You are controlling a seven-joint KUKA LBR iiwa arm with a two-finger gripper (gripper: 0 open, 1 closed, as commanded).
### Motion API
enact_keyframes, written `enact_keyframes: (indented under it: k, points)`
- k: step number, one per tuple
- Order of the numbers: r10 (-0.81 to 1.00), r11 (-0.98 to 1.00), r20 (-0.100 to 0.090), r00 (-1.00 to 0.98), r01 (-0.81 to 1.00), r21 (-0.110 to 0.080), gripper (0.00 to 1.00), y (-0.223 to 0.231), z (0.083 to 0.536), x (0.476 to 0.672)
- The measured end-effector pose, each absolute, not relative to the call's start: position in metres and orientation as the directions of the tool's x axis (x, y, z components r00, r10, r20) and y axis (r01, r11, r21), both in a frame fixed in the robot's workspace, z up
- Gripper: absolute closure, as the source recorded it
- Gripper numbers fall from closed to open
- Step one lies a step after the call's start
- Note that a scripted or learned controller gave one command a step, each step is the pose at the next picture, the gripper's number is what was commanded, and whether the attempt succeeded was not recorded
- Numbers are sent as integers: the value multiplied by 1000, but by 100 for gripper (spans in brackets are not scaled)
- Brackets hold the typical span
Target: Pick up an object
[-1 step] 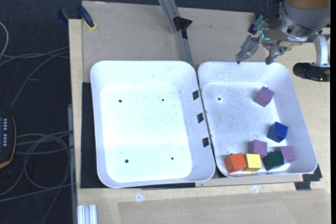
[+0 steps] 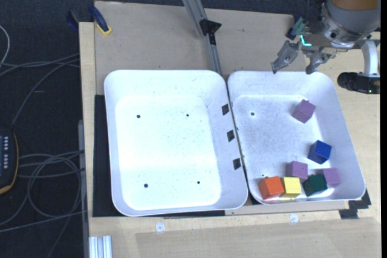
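Left bin point(image 2: 121, 93) bare of blocks. All candidates sit in the right bin point(image 2: 338, 99), taken here as the landmark: orange block point(image 2: 271, 187), yellow block point(image 2: 292, 185), green block point(image 2: 315, 183) and two small purple blocks point(image 2: 297, 168) along its near wall; blue block point(image 2: 320, 151) towards its right wall; a lone purple cube point(image 2: 303, 110) nearer its far end, tilted, one corner pointing up-right. Cubes: no long axis to speak of. Gripper point(image 2: 296, 63) hangs above the bin's far rim, fingers spread, nothing between them. Judgement: pick not yet begun; descent, grasp and lift all remain.
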State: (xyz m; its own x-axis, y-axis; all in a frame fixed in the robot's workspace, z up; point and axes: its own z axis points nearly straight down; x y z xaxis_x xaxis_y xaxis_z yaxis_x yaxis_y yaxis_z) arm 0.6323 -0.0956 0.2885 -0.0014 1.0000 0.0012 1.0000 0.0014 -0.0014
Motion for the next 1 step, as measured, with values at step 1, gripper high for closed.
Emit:
enact_keyframes:
  k: [1]
  points:
    - [1000,1,1,-1,1000,-8,0,-88,228,632]
